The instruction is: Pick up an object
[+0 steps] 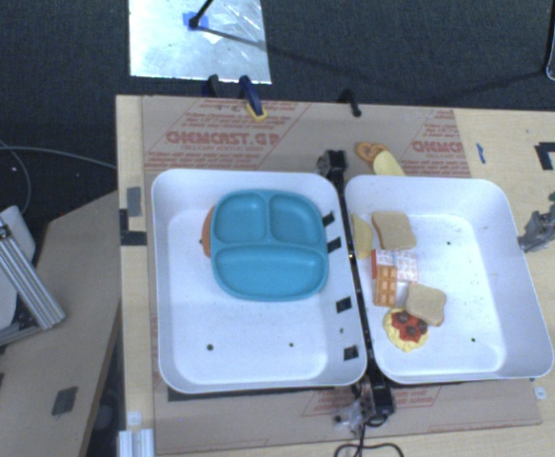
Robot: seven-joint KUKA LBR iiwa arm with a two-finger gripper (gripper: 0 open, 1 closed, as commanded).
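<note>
The hand (551, 222) sat at the table's right edge, outside the right bin (505, 284), nothing in it — whether spread or pressed together I could not tell. A sound pick would mean coming over that bin's left side and dropping squarely onto one piece, perhaps the upper toast slice (392, 228), clear of its neighbours. That bin also held a waffle piece (386, 284), another toast slice (426, 303) and a small pizza (405, 328). The left bin (187, 350) held a blue divided plate (267, 244).
</note>
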